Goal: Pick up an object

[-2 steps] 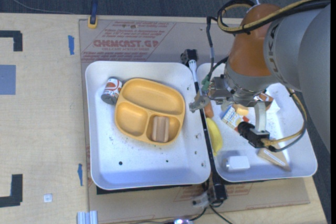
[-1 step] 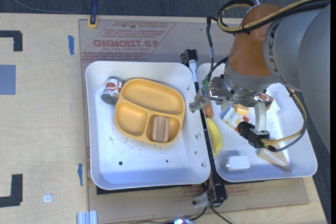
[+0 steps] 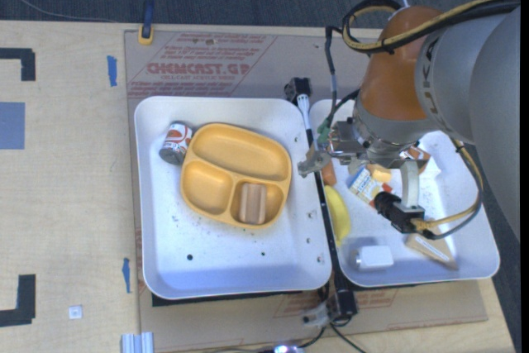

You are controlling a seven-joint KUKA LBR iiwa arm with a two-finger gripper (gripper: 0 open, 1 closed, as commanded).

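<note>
Right bin (image 3: 475, 256), arm over its far-left corner.
Gripper (image 3: 376, 178): finger state cannot be told. Banana (image 3: 337, 212) lies along left wall; white box (image 3: 374, 257) near front edge.

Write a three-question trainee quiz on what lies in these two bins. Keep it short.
1. True or false: the yellow divided tray lies in the left bin.
2. Which touches the tray's upper-left edge: A) crushed can B) white block C) banana?
3. Fill in: the brown block sits in one of the tray's ____.

Key: 1 true; 2 A; 3 compartments.
</note>
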